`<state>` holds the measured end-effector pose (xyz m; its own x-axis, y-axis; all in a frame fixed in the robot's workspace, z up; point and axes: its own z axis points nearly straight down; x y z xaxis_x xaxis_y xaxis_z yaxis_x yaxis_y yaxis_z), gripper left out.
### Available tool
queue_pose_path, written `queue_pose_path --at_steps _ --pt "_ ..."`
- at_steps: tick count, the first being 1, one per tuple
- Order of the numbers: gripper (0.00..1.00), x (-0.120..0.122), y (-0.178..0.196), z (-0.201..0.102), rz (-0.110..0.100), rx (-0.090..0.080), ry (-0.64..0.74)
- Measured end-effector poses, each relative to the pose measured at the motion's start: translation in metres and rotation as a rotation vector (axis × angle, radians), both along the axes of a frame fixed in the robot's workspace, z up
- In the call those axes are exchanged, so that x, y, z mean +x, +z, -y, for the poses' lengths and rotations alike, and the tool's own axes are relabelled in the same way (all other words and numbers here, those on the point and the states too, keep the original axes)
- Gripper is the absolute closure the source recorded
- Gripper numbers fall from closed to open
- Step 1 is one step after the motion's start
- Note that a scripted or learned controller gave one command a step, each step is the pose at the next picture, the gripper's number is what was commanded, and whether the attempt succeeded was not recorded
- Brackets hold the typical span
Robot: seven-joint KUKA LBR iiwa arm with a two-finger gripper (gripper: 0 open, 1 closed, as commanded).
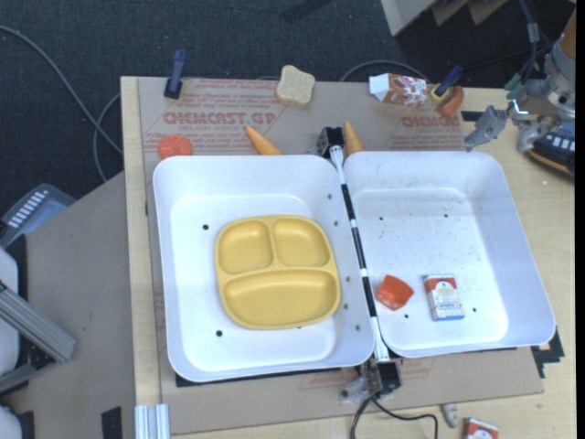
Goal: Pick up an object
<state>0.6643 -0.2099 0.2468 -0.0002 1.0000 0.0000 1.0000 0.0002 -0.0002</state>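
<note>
Gripper (489, 128) is observed parked beyond the right bin's (512, 208) far corner, its state indeterminable, nothing being held; approach is judged not yet begun, and descent toward the orange block (395, 292) or small carton (443, 297) is required.

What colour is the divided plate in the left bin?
Yellow: the divided plate shows plainly in the camera view, against the white left bin.

yellow divided plate (276, 272), orange block (395, 292), seemingly red-and-white small box (444, 297), white bins (183, 245)
</note>
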Motion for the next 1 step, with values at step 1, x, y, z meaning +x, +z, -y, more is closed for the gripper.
queue_pose_path --at_steps 1 --pt "0.0 0.0024 -0.162 -0.0699 0.001 0.0 0.001"
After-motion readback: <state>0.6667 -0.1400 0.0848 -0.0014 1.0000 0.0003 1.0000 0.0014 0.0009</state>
